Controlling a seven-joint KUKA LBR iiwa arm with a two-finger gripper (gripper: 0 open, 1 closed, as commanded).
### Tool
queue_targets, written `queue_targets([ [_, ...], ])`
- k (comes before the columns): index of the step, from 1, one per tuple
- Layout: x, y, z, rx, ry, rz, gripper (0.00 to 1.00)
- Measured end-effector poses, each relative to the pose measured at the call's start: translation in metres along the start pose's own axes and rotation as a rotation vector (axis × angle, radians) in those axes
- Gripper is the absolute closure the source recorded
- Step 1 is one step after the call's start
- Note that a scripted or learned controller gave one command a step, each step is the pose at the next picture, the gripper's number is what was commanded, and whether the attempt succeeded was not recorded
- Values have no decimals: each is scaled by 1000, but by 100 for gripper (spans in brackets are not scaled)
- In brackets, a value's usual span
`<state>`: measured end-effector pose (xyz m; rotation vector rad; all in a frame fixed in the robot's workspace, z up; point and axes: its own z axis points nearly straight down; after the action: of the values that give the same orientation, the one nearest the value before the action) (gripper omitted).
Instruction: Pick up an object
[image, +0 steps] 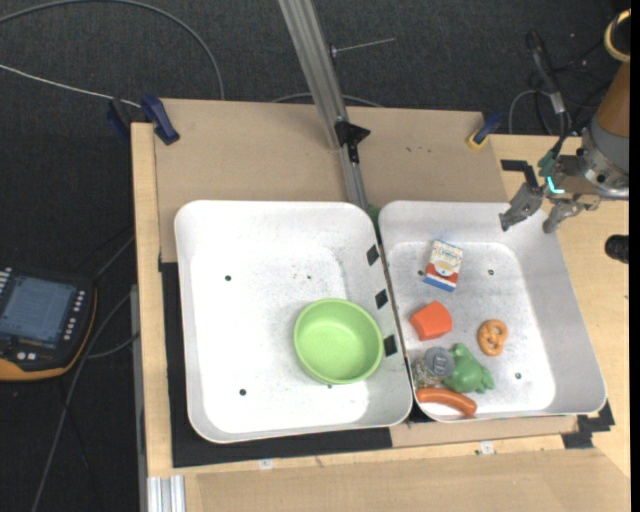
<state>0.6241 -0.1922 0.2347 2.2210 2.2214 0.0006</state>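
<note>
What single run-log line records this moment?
gripper: open, holding nothing | position: over right bin top-right rim | green bowl: left bin

We see smooth, matt white plastic bins, a glossy green plastic bowl, a plain wooden tabletop and a brushed metal pole.

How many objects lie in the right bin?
6: a carton at the top, orange block mid-left, pretzel right, green toy, grey thing and sausage near the front. None seems hidden.

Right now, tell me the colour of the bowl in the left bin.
Light green; the bowl shows clearly in the camera view.
</note>
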Motion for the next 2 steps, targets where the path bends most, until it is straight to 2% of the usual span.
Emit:
queue_targets([
  [1, 0, 0, 0, 0, 0, 0, 0],
  [2, -6, -7, 58, 5, 1, 1, 0],
])
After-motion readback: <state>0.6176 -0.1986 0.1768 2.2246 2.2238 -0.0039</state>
